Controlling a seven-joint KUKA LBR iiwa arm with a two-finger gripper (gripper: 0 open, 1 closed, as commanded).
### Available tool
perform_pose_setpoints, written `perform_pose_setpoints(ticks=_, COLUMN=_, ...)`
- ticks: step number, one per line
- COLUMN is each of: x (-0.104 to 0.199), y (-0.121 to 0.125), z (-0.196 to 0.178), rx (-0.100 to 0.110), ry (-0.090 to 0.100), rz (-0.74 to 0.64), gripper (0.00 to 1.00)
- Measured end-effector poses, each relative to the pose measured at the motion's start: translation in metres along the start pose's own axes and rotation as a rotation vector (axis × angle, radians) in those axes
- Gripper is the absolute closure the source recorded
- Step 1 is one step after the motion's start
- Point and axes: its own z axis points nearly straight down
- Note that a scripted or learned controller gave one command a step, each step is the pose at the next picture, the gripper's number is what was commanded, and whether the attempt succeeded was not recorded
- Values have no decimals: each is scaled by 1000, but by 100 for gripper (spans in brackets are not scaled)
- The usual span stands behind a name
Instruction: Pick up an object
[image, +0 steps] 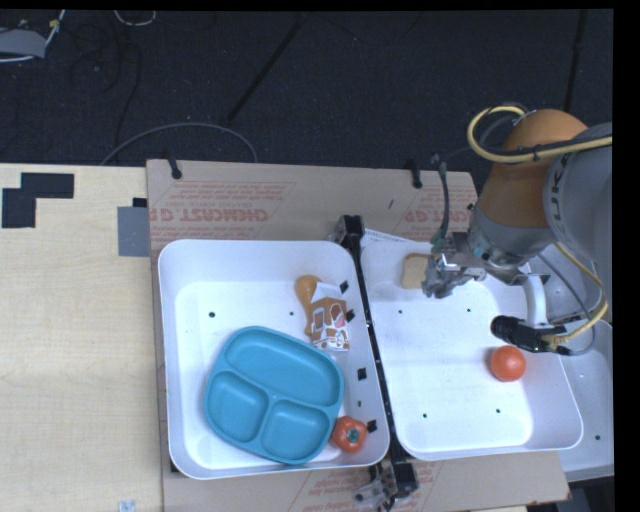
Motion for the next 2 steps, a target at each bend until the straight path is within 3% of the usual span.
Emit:
perform_pose_setpoints(ticks=1, x=-1, y=1, z=-53, rx=0, ry=0, rz=-3, gripper=100)
perform_pose_setpoints(ticks=2, x=50, y=-27, z=-49, rx=9, ry=2, rz=-6, gripper=100)
